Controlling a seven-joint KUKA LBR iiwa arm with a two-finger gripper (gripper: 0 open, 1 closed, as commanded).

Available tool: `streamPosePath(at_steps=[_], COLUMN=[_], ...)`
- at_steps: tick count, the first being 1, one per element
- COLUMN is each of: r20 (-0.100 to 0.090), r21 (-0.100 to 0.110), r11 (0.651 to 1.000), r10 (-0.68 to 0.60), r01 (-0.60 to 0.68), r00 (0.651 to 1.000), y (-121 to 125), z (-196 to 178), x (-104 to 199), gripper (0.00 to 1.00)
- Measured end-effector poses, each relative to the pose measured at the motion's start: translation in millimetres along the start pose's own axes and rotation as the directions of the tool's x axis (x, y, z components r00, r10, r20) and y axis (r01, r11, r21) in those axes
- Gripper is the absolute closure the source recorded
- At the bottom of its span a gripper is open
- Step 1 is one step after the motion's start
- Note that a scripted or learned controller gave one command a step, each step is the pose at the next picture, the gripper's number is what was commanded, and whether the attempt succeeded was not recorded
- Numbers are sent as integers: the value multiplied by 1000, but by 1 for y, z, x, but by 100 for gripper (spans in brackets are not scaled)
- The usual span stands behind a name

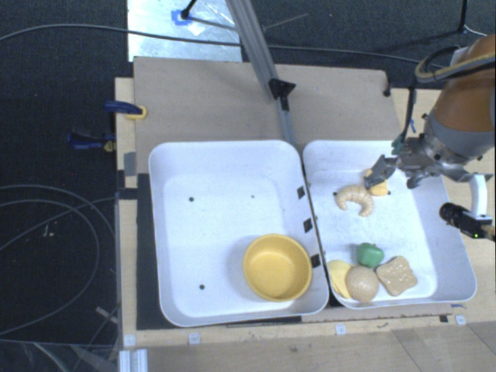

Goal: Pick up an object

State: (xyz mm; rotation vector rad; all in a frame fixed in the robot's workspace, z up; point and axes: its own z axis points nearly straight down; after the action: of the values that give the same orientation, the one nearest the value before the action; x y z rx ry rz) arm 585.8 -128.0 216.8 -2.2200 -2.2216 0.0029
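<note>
Gripper [385, 170] sits low in the right bin [449, 239], poised over a small yellow piece [379, 187] at the croissant's [354, 199] two o'clock; fingers' spread and hold cannot be told.

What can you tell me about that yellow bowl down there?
The yellow bowl is round and plain, looks like smooth plastic, and has nothing showing inside it. It sits upright, mouth up, on the floor of the left bin, in the near right corner, close to the wall shared with the other bin. Nothing rests on it, and the gripper is away over the other bin.
</note>
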Motion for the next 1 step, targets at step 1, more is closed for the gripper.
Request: streamPosePath(at_steps=[1], r20=[0], r21=[1], r11=[1000], r10=[1], r01=[-1], r00=[1000], y=[-1], z=[55], x=[-10], gripper=[0])
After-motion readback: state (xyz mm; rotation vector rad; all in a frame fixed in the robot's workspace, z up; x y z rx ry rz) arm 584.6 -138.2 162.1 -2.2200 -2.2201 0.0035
